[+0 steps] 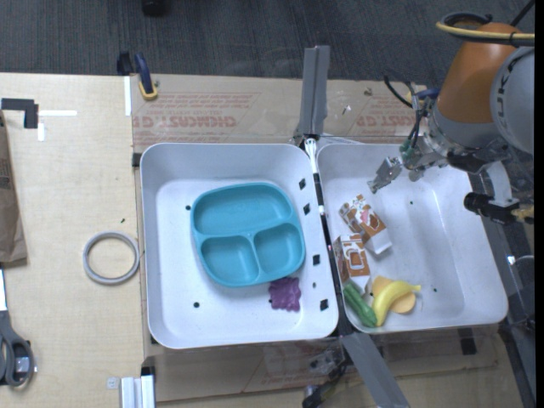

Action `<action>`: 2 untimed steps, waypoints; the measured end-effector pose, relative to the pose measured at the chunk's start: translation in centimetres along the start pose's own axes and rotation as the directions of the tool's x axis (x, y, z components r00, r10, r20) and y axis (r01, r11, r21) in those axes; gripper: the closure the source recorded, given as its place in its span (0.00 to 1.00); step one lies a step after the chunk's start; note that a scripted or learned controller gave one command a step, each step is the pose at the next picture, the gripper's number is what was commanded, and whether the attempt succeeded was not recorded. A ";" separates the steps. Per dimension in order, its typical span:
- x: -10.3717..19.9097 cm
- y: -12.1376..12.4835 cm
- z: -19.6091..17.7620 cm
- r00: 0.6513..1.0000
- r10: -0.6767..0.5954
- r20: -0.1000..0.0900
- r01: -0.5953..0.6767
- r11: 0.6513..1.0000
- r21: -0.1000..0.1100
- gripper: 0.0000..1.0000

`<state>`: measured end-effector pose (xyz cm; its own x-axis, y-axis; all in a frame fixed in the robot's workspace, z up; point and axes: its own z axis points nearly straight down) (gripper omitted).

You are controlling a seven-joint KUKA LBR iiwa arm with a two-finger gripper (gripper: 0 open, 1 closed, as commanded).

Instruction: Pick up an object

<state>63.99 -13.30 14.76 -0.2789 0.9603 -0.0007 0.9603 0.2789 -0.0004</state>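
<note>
My gripper (384, 175) hangs over the far part of the right bin (459, 236), fingers pointing down-left, with nothing seen between them. Below it in that bin lie an orange-and-white carton (364, 218), a second small carton (354, 258), a yellow banana (393, 296) and a green vegetable (359, 305), all clustered along the bin's left side. The left bin (170, 228) holds a blue divided plate (247, 234) and a purple bunch of grapes (286, 294) by the plate's near right corner.
A grey divider post (314, 92) stands at the back between the bins. On the bench to the left lie a roll of tape (111, 257) and scissors (15, 357). The arm's orange band (476, 70) looms over the right bin's far corner.
</note>
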 end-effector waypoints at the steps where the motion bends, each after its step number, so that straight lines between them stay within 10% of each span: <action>1: 2.6 2.7 3.3 0.986 -0.169 0.000 0.169 0.986 0.000 0.00; 2: 2.7 2.3 2.4 0.923 -0.384 0.002 0.384 0.923 -0.002 0.00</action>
<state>65.49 -10.06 12.40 -0.6267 0.7793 -0.0023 0.7793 0.6267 0.0016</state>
